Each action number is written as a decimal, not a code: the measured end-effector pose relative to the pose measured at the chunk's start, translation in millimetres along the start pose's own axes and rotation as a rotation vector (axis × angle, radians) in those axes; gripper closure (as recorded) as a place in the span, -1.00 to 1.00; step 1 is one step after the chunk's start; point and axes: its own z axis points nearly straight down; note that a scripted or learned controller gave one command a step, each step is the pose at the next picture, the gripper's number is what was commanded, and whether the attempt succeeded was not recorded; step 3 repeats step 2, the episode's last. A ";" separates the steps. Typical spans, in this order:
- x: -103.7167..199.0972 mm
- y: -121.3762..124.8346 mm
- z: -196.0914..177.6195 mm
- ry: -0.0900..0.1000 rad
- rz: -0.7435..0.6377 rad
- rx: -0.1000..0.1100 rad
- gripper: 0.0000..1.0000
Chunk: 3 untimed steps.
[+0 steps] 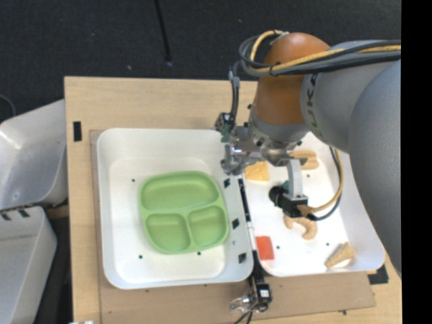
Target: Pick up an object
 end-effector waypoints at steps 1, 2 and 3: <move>43.2 -8.4 0.3 0.001 0.000 0.002 1.00; 40.6 -8.0 0.1 0.000 0.004 0.001 -1.00; 40.6 -8.0 0.1 0.000 0.004 0.001 -1.00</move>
